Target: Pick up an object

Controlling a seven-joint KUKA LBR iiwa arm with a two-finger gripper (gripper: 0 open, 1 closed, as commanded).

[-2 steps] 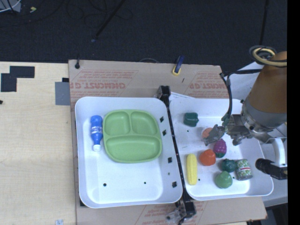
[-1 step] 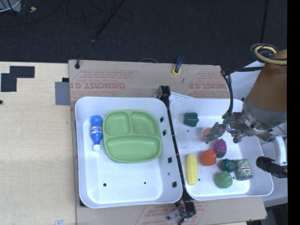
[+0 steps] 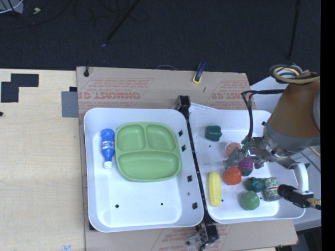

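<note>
**Arm low over the right bin's cluster of toys**

In the left white bin (image 3: 99,203), a small blue plastic bottle (image 3: 107,147) lies beside a light green divided plate (image 3: 146,151). The right white bin (image 3: 201,156) holds a yellow corn cob (image 3: 214,188) at lower centre, a dark green pepper (image 3: 213,133) above it, then an orange-red ball (image 3: 232,176), a green round fruit (image 3: 249,201) and a patterned can (image 3: 270,189). The gripper (image 3: 245,160) sits right of centre, its fingers closed around a small purple round object (image 3: 246,166).
</note>
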